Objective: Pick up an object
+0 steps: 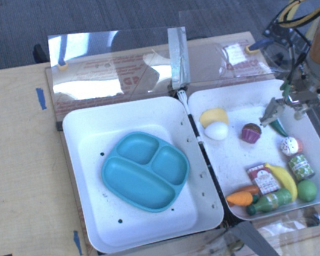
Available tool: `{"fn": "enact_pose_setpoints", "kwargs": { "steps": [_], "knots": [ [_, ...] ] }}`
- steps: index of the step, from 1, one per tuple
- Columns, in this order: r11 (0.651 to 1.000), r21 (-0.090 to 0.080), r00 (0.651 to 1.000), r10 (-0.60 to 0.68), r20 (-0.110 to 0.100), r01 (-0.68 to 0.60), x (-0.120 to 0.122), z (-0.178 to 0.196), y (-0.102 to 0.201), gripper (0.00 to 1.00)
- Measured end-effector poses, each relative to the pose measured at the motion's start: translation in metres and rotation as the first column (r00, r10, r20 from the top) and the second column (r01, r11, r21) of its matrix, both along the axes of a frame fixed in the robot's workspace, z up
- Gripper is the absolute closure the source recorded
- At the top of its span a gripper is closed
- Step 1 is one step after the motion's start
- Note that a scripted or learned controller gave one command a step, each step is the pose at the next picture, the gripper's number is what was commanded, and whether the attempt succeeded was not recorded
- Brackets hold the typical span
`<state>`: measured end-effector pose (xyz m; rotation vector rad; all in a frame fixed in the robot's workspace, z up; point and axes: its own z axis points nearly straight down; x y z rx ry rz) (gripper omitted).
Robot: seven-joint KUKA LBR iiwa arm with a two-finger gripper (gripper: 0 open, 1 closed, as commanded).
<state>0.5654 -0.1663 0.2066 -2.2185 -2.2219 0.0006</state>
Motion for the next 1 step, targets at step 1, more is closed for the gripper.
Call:
{"fn": "enact_pose_setpoints", "kwargs": {
  "steps": [1],
  "knots": [
    [1.0, 0.002, 1.0, 0.0, -0.01, 0.0, 0.0102, -0.098, -0.0119, 0.0]
  ]
}}
